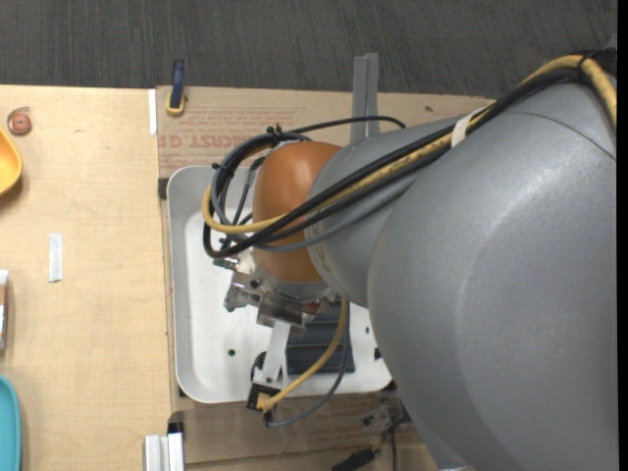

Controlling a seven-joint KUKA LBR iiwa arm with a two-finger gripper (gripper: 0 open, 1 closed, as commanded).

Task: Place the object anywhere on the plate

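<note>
Camera view: my gripper [267,300] hangs low over the white bin [186,292], with my wrist [289,214] covering what lies beneath. Whether it is open or closed, and where the object lies, I cannot tell. Best practice, I judge: move slowly and vertically.

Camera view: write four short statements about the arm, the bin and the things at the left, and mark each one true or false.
1. The arm reaches over the white bin. True.
2. The orange band is over the wooden bench. False: it is over the white bin.
3. The yellow object lies inside the white bin. False: it lies on the wooden bench, at the view's left edge.
4. The teal object is at the view's lower left corner. True.
</note>
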